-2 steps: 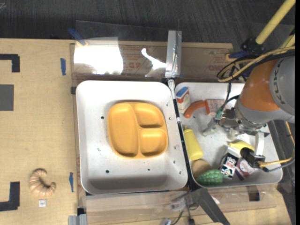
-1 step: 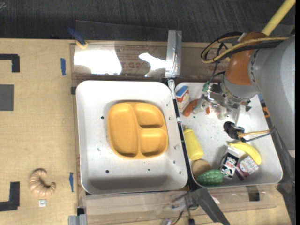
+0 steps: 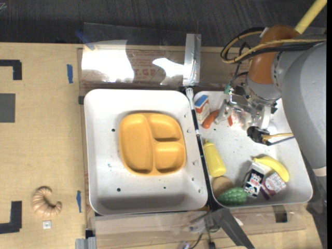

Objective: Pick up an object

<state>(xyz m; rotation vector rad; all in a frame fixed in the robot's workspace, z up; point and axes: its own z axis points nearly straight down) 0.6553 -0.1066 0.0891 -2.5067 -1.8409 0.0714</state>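
Gripper [image 3: 236, 113] low over the far end of the right bin [image 3: 295, 154], with an orange carrot [image 3: 210, 119] lying just to its left, toward the divider between the two bins. The carrot's long axis runs at a slant, its upper end nearest the gripper; a small white-and-red carton [image 3: 201, 107] sits touching or just beside it, against the bin's far left corner. Whether the fingers stand apart or together cannot be told, as the wrist hardware covers them; nothing can be seen held.

Remaining contents of the right bin, placed from the carrot: a yellow bottle [image 3: 213, 158] nearer the camera along the divider; beyond it a brown round thing [image 3: 223, 183] and a green bumpy thing [image 3: 233, 196]; a banana [image 3: 272, 166], a dark printed box [image 3: 253, 183] and a small purple packet [image 3: 273, 184] at the near right.

The left bin [image 3: 98, 154] holds a yellow divided tray [image 3: 152, 142].
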